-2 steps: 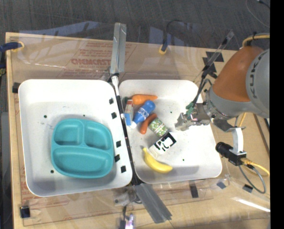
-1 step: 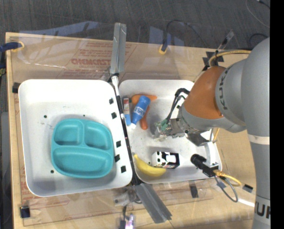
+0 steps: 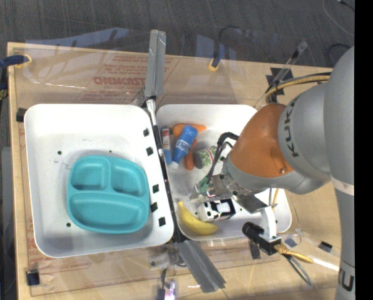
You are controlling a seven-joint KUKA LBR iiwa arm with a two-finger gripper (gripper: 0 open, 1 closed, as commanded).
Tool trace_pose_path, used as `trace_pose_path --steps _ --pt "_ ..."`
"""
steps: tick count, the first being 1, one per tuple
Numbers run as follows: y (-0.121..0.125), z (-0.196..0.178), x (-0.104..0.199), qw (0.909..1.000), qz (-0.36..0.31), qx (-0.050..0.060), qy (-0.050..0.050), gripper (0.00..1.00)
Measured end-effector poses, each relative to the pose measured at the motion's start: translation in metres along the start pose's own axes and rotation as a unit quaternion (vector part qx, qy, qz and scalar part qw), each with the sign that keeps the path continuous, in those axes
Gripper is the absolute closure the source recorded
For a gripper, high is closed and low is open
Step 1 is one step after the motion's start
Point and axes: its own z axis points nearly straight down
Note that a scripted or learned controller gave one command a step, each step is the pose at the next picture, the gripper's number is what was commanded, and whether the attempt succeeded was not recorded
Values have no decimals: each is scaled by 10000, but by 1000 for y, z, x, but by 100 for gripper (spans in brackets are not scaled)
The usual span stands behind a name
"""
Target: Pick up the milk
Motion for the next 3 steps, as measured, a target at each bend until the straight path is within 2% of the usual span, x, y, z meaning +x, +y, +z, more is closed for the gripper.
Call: trace_pose_path --steps 1,2,3 --pt "-8 29 -71 9999 109 -16 -7 0" --pt "0 22 -5 9983 -578 0 4 0" --pt "-6 26 -63 9420 -3355 -31 -32 0"
